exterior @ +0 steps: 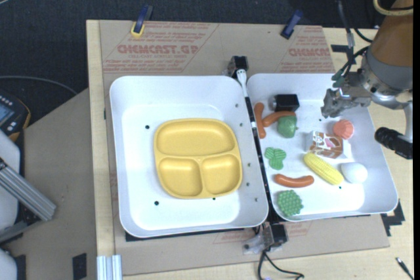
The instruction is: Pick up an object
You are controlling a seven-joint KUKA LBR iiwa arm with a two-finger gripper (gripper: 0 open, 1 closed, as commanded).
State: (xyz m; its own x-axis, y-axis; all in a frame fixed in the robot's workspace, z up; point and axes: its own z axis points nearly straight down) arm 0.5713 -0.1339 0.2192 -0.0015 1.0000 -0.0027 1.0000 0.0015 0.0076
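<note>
Gripper [333, 108] hung over right bin [374, 197], near the pink shell-like toy [343, 128].
Nothing seen between fingers; apart or together, can't tell. Probably lining up for a grasp.

tool [336, 107]: over the right bin's [374, 203] far right part
just below tool: salmon-coloured piece [344, 128], then a wrapped snack [326, 143]; tight
left of tool: black block [286, 101], orange sausage [268, 120], green ball [287, 127]; narrow gaps
nearer the camera: corn cob [323, 168], white egg [354, 172], second sausage [294, 180], two green leafy pieces [289, 202]; crowded
far left: left bin [128, 141], open floor around a yellow divided tray [197, 157]
</note>
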